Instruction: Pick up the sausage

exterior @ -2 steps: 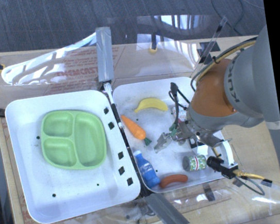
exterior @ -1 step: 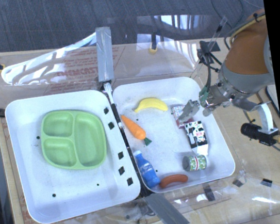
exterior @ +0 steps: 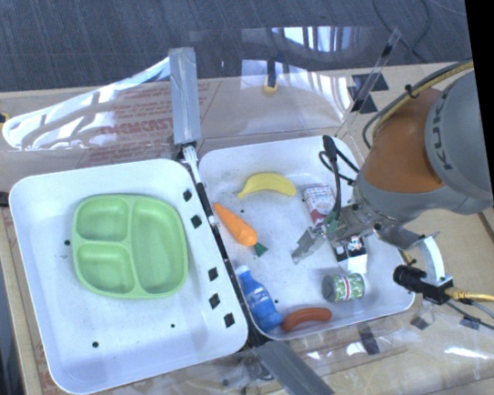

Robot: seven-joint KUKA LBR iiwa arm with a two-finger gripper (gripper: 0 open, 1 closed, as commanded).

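From above, the bench carried two white bins side by side. The left bin [exterior: 59, 358] held a green divided plate [exterior: 130, 245] with three compartments. The right bin [exterior: 224, 163] held the loose items. The sausage [exterior: 306, 318], reddish-brown, lay along the near wall of the right bin, between a blue bottle [exterior: 259, 299] on its left and a small green-labelled can [exterior: 344, 287] just up and to its right. An orange carrot [exterior: 236, 225] with a green tip lay near the bin's left wall, and a yellow banana [exterior: 266, 184] sat toward the far side. A small packet with red print [exterior: 319, 199] lay right of the banana.

The grey arm with its orange band [exterior: 404, 159] reached in from the right, and the gripper [exterior: 313, 239] hung over the middle of the right bin, well apart from the sausage and nearer the packet. Its fingers appeared spread, with nothing seen between them.
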